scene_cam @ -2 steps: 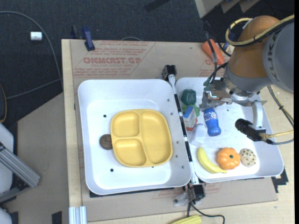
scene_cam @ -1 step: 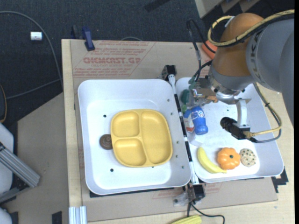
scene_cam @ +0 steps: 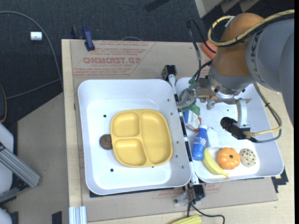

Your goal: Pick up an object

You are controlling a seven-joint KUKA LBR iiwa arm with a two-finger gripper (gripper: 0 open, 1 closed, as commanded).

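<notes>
I take the pick candidates to be the loose items in the right bin (scene_cam: pixel 275 164): a blue bottle (scene_cam: pixel 199 144) lying along the bin's left wall, a yellow banana (scene_cam: pixel 212 164) just near of it, an orange pumpkin-shaped toy (scene_cam: pixel 228 157) touching the banana's right side, and a speckled cookie (scene_cam: pixel 247 157) just right of the pumpkin. A small packet with green and red print (scene_cam: pixel 192 115) lies at the far end of the bottle, directly beneath the arm's wrist. These items crowd the near-left part of the bin, so I judge any descent there risks nudging a neighbour. The gripper (scene_cam: pixel 194 93) hangs over the far-left corner of the right bin, close to the divider between the bins; I judge it is placed to come down on the packet or the bottle's far end. I cannot tell the tool's state, as the wrist body hides it, and nothing is visibly held. The left bin (scene_cam: pixel 88 120) carries a yellow divided plate (scene_cam: pixel 140 137) at its centre, with a brown disc (scene_cam: pixel 106 141) touching the plate's left edge. Both bins rest on a cardboard sheet (scene_cam: pixel 112 59) with red print. I judge that the pick is not yet made.
</notes>
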